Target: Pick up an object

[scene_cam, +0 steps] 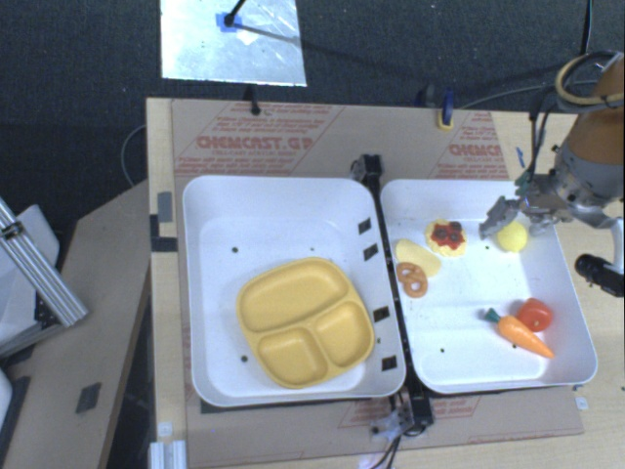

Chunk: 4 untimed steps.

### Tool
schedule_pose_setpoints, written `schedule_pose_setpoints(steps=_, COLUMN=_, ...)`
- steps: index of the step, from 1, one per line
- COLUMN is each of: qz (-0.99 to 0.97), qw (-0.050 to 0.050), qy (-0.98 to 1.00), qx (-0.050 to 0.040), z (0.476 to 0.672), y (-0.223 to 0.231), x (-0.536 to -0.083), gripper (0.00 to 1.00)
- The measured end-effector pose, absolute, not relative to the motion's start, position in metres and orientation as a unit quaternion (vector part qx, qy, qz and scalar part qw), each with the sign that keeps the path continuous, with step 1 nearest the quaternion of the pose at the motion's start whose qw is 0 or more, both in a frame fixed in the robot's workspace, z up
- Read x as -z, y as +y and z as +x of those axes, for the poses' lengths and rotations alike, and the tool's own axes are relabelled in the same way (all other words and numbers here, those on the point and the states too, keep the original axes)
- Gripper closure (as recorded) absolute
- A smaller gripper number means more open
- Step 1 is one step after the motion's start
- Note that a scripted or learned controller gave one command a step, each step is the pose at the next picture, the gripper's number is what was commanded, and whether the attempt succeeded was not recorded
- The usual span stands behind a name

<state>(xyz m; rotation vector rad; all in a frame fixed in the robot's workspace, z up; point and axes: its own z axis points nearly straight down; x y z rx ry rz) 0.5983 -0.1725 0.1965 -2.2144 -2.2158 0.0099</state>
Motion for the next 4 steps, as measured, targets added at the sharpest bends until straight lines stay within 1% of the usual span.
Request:
schedule_pose_setpoints(steps=1, qz=-0.706, qw=-0.001, qy=-0.708, qx=0.0003, z=0.601, y=-0.172, x=-0.204, gripper=0.0)
schedule_pose_setpoints(steps=2, qz=-0.706, qw=0.0, qy=-0.708, qx=-0.0003, z=0.603, y=-0.169, x=-0.162, gripper=0.0)
schedule_pose_setpoints(steps=3, qz=-0.706, qw=0.001, qy=-0.708, qx=-0.0008, z=0.61, y=-0.171, x=-0.102, gripper=0.0)
schedule_pose_setpoints(steps=4, qz=-0.706, qw=0.0, qy=-0.708, qx=0.0, z=0.61, y=-0.171, x=-0.085, gripper=0.0)
